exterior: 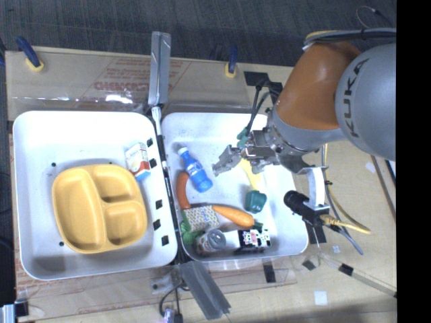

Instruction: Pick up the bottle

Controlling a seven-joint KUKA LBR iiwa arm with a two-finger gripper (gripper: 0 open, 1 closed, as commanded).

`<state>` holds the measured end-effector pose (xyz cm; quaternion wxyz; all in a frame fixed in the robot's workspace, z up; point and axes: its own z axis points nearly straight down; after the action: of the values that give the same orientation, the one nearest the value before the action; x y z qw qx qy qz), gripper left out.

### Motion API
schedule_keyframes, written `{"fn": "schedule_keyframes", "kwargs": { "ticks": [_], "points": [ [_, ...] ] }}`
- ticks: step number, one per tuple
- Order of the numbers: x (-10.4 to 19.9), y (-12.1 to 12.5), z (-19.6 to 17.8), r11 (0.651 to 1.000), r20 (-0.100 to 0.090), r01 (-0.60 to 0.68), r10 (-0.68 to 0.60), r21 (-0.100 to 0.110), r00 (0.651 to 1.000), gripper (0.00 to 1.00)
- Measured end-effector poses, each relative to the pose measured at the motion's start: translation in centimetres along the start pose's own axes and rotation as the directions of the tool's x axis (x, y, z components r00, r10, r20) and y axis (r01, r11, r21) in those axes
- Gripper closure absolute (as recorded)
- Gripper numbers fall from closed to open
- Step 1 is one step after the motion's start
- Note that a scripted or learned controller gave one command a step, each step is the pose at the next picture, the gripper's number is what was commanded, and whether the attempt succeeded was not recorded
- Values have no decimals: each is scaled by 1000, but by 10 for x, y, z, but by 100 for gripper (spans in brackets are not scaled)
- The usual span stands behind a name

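The bottle (194, 169) is blue with a white cap and lies on its side in the upper left of the right bin (289, 241), cap pointing toward the bin's back left. My gripper (237, 162) hangs over the middle of that bin, a short way right of the bottle and apart from it. Its fingers (224, 161) stand open with nothing between them.
Around the bottle in the right bin lie a sausage (182, 189), a carrot (233, 214), a teal cup (255, 200), a yellow piece (252, 178), a silver can (215, 239) and a black-and-white toy (252, 237). The left bin (40, 130) holds a yellow divided tray (100, 207) and a small carton (138, 159).
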<state>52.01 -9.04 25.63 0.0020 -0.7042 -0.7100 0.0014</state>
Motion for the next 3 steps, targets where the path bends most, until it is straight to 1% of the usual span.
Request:
{"fn": "schedule_keyframes", "kwargs": {
  "ticks": [1, 2, 3],
  "points": [
    [0, 56, 133, 999, 1, 53, -53, 1, 999, 0],
    [-2, 40, 165, 1000, 0, 1, -1, -1, 1000, 0],
    [-25, 36, 164, 999, 1, -41, 41, -3, 999, 0]
  ]
}}
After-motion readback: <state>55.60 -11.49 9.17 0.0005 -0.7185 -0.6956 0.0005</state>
